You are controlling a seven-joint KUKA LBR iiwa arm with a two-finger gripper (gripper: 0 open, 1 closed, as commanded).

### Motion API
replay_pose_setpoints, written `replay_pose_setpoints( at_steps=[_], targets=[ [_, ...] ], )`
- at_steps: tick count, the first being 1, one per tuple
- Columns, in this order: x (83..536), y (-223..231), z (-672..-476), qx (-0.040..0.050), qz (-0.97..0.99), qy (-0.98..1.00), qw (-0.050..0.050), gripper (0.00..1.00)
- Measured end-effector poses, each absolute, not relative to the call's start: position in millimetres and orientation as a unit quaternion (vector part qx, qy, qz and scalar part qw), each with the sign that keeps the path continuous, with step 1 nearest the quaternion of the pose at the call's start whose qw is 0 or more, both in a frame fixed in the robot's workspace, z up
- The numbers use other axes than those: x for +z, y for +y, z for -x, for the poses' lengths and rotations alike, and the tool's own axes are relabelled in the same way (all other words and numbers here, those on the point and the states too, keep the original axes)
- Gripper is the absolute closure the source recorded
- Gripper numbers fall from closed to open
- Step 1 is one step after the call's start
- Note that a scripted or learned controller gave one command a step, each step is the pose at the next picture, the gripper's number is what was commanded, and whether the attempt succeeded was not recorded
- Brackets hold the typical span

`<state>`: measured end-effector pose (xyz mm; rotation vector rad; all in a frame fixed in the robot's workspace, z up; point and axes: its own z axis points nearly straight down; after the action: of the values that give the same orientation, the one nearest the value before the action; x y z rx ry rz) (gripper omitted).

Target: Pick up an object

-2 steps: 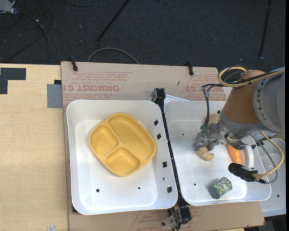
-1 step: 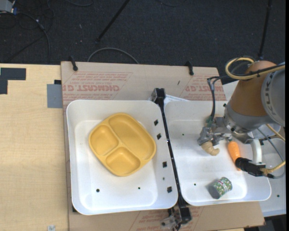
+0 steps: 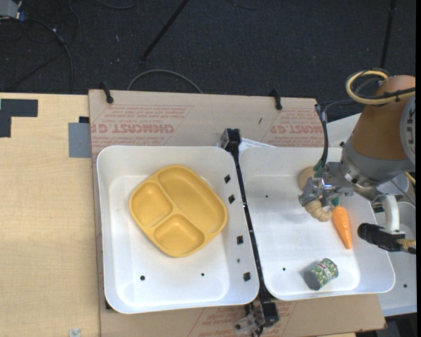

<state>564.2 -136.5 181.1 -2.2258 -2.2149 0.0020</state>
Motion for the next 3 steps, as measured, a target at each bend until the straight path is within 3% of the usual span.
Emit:
replay_pose_setpoints(
  at_steps=[1,3],
  targets=[
    [236.3,-132.2,-573.2,0.0001,0.706,-0.708,0.0,1.0],
    [231.2,-23.9,-597.1,0.0016,0.705,-0.709,0.002,1.0]
  ],
)
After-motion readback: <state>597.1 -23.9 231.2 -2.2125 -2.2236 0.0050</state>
